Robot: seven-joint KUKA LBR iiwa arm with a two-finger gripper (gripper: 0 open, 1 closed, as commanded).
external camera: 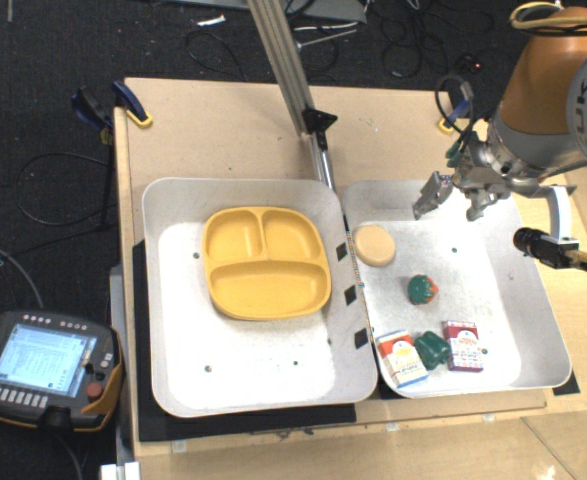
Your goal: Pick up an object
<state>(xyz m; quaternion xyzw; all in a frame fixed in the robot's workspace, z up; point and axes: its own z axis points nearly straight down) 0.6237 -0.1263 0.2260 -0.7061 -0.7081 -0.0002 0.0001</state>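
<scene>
My gripper (456, 202) hangs over the far part of the right bin (533, 308), fingers spread open with nothing between them. Below and left of it lies a round tan disc (375, 245). Nearer the front sits a small green and red ball (422, 289). At the bin's near edge lie a white and red carton (401, 359), a dark green block (433, 348) and a red and white box (463, 346), side by side.
The left bin (173, 348) holds a yellow divided tray (266, 262). A slanted metal pole (285, 58) rises behind the bins. A teach pendant (43, 365) lies off the bench at lower left. Clamps sit at the bench's far corners.
</scene>
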